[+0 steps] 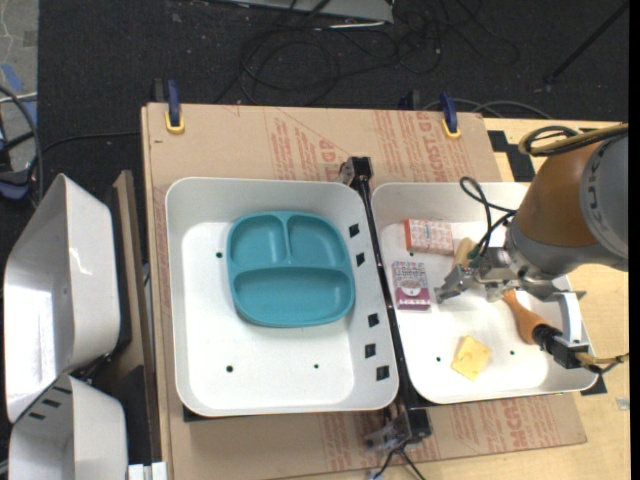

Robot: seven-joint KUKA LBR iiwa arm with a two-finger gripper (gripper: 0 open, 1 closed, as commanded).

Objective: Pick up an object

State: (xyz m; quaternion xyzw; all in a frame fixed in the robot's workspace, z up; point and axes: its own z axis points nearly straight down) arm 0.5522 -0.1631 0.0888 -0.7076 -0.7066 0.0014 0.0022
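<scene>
- Camera view: no object is lifted yet; every candidate lies on the floor of the right bin.
- Purple card lies flat at the bin's left side, just beside the gripper, on its left.
- Pink box sits above the card, near the bin's far wall.
- Yellow wedge rests toward the near wall, apart from the gripper.
- Orange tool with a dark tip lies under the arm, at the bin's right side.
- Gripper is low over the bin floor, tips pointing toward the card; whether it is clenched or released, cannot tell, and nothing shows between the tips.
- Left bin holds a teal divided plate, well apart from the arm.
- Judgement: approach is done or nearly so; the grasp and the lift remain. Card looks the likeliest target, though thin and flat, so hard to catch.
</scene>
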